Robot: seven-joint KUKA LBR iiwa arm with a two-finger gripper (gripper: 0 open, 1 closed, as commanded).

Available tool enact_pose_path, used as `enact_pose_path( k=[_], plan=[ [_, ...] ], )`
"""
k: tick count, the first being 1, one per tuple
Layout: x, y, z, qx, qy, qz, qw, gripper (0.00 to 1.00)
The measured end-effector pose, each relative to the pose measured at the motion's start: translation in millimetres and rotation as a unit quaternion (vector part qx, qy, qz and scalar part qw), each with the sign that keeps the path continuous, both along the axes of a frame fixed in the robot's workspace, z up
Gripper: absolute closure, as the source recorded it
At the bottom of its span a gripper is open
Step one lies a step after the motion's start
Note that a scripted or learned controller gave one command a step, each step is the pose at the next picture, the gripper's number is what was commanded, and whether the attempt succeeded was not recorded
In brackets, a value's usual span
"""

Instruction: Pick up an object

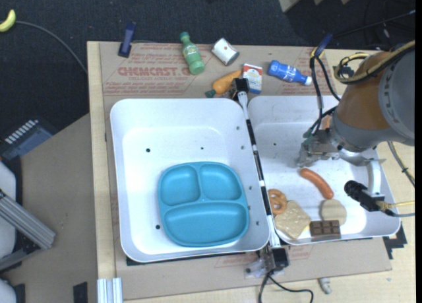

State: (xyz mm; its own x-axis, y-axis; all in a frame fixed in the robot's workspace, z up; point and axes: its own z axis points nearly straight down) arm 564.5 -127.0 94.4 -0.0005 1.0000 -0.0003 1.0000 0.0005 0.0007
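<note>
Gripper low in the right bin, nothing lifted yet.

The gripper (315, 152) is down near the floor of the right bin (277, 111), just above and to the left of the toy sausage (317, 183); whether its fingers are apart or together I cannot tell, because the wrist covers them. I see no object between them, so I judge the pick is not done: the grasp and the lift both remain. Further out, near the front wall of this bin, lie a pretzel (276, 199), a cracker (292, 220), a chocolate bar (325, 229) and a pale bread piece (333, 211). The left bin (132, 130) holds a blue divided plate (202, 204).
</note>
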Motion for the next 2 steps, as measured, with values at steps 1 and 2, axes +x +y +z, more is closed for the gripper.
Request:
enact_pose_path(
  k=[1, 2],
  plan=[
    [0, 0, 0, 0.0001, 0.0, 0.0, 1.0, 0.0],
    [-47, -14, -10, 0.0002, 0.001, -0.001, 1.0, 0.0]
  ],
)
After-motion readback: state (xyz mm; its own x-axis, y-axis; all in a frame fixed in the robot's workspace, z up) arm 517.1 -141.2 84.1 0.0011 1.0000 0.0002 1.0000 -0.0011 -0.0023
